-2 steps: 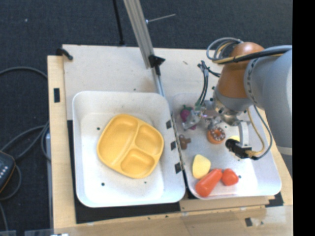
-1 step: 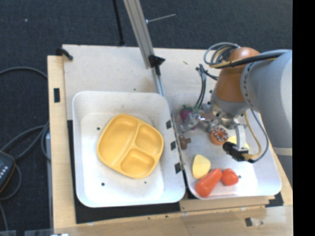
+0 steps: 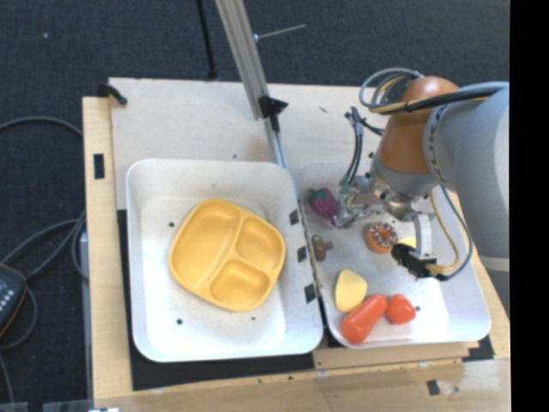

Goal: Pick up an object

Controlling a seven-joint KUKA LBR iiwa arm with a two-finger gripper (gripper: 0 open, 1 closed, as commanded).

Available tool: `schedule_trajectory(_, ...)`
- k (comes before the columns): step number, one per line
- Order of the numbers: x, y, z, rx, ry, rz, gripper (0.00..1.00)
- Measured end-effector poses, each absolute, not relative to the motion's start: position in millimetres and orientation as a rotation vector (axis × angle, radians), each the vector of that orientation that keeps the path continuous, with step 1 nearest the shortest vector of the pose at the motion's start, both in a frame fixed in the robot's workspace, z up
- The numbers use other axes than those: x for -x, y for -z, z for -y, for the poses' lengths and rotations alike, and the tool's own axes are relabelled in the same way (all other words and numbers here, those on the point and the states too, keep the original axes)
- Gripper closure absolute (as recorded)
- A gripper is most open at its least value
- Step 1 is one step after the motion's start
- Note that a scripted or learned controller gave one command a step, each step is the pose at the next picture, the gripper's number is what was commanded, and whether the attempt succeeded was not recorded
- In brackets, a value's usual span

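Yellow, the sectioned plate (image 3: 227, 253) lies in the left bin (image 3: 146, 230), while the claw (image 3: 360, 209) hangs low in the right bin (image 3: 455, 316) beside a purple toy (image 3: 323, 202), its grip impossible to tell, with orange pieces (image 3: 364, 318) near the front.

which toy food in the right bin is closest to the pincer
The purple piece, just left of the pincer; the yellow and orange-red pieces lie nearer the bin's front edge.
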State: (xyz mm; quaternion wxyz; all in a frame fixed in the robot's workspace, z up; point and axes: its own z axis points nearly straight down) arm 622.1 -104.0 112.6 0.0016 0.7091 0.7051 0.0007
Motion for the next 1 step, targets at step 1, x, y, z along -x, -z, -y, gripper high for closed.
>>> schedule_trajectory(1, -625.2, -159.1, 112.1, -2.220, -0.004, -2.216, 1.00)
